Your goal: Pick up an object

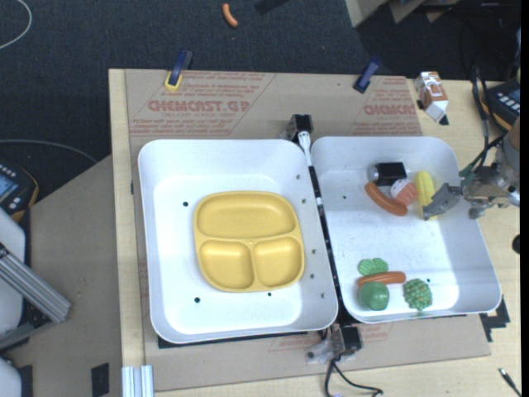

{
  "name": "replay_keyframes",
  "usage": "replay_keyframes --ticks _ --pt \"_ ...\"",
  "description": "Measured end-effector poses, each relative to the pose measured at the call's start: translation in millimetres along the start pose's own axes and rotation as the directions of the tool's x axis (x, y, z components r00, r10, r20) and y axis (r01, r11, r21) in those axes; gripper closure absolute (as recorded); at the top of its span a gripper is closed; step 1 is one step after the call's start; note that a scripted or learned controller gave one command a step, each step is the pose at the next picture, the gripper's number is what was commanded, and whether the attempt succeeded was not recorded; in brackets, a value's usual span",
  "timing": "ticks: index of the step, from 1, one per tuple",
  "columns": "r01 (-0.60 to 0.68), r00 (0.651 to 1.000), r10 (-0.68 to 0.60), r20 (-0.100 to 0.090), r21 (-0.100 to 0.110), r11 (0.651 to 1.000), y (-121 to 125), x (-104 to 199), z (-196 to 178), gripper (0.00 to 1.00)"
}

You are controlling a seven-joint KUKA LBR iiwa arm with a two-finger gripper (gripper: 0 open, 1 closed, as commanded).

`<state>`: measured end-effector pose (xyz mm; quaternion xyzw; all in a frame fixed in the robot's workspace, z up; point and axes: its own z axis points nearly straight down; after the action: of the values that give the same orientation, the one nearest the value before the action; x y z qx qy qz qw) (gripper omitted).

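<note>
The right bin [463, 255] holds several toy foods. Near its back lie a small black block [389, 172], an orange-red sausage [385, 199], a pink piece [404, 192] and a yellow piece [425, 187]. At the front lie a green leafy piece [372, 266], a small orange stick [382, 278], a green round piece [374, 295] and a green knobbly piece [417, 294]. My gripper [454, 200] hangs over the right bin's right side, just right of the yellow piece. Nothing shows in its grasp.
The left bin [165, 222] holds a yellow divided plate [248, 240]. A small red and white box [431, 94] lies on the cardboard behind the right bin. Blue clamps [177, 70] [366, 75] hold the cardboard's back edge. Cables run along the right side.
</note>
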<state>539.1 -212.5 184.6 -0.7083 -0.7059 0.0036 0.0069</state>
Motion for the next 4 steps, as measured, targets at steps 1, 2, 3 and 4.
replay_keyframes --ticks 1,2,3,4 --pt "0.004 1.000 -0.004 0.004 -0.014 1.000 3 0 -8 0.00" --pt "0.005 1.000 -0.005 0.003 -0.010 1.000 9 3 36 0.00" --pt "0.003 1.000 -0.003 0.002 -0.009 1.000 6 -1 80 0.00" --pt "0.004 1.000 -0.004 0.001 -0.011 1.000 6 1 101 0.00"
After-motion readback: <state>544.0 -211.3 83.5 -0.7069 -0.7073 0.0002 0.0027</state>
